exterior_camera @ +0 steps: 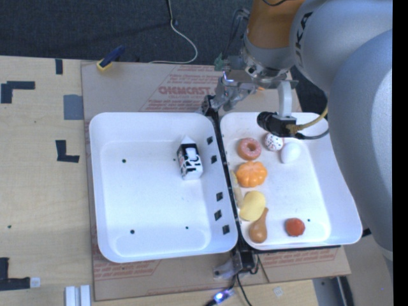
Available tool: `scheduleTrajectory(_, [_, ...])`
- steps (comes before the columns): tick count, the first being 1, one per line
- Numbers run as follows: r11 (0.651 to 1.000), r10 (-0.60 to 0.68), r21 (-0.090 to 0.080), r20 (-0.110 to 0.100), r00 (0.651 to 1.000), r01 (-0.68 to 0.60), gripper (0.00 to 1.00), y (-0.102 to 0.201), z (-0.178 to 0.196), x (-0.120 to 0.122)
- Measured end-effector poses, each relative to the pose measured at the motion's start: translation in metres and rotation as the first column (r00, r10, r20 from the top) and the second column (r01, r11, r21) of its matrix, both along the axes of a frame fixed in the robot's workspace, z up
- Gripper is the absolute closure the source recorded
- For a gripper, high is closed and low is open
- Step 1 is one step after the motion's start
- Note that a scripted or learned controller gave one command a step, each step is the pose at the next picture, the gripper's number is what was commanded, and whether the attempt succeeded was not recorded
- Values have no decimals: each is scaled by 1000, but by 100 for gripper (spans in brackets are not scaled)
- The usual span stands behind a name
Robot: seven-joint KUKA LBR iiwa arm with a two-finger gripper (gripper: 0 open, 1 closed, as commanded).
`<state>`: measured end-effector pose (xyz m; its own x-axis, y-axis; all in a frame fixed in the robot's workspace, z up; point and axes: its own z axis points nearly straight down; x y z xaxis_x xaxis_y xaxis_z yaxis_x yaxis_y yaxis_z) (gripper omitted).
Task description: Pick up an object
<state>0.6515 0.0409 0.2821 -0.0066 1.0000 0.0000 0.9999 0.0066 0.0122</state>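
In left bin point(140, 203), alone near its right wall, small black-and-white carton point(189, 160). Probably light and stiff with flat sides, so best pinched across two opposite faces. Over that bin's far right corner, gripper point(218, 102), apart from carton; open or closed, impossible to tell.

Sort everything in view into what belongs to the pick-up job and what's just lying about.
Job: grey two-finger gripper; black-and-white patterned carton; pink ring doughnut; orange pumpkin-shaped toy; yellow rounded fruit; brown pear-shaped piece; red round toy; white egg; speckled white ball.

Lying about: blue-and-yellow tool on the bench; thin white cable; black tape marks.
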Motion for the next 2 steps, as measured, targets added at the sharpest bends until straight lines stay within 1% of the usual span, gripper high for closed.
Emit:
scheduleTrajectory(1, [1000, 0, 0, -20, 1000, 0, 100, 59, -105, 15])
scheduleTrajectory(2, [1000, -2, -1, -13, 1000, 2, 100, 92, -97, 16])
